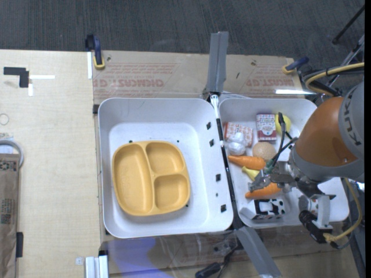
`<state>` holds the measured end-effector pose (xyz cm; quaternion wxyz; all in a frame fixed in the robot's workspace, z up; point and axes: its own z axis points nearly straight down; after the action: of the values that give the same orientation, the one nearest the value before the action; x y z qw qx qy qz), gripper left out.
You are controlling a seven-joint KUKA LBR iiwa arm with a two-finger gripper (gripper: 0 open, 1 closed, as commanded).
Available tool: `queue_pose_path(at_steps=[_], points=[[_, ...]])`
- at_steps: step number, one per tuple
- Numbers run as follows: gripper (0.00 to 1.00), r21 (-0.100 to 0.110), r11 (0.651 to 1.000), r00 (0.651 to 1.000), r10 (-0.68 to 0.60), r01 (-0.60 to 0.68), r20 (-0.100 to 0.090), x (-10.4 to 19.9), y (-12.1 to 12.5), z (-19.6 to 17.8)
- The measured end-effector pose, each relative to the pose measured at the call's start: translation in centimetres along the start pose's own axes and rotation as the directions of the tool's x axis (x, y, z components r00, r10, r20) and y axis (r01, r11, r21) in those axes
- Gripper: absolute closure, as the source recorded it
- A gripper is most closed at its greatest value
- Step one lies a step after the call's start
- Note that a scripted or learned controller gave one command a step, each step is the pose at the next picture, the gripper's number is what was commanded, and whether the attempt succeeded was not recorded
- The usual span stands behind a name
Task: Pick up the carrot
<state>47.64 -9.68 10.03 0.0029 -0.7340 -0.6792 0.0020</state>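
Observation:
In the right bin (307,106), one orange carrot (246,161) lies pointing left, near the bin's left wall. A second orange carrot-like piece (262,191) lies just below it. My gripper (259,183) hangs low over the bin, directly above and touching that second piece. The arm's orange band and grey wrist (324,141) cover the right half of the bin. The gripper's body hides where it meets the orange piece.
The right bin also holds a red-and-white packet (239,134), a small red box (266,126), a yellow banana (284,124), a beige ball (264,150) and a black-and-white item (270,208). A yellow three-compartment plate (152,177) lies in the left bin (110,120).

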Motion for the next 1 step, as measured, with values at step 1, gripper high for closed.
queue_pose_path(at_steps=[1], points=[[0.0,-0.003,0.973,0.973,-0.23,0.23,0.003,-0.16,3.63,-10.81]])
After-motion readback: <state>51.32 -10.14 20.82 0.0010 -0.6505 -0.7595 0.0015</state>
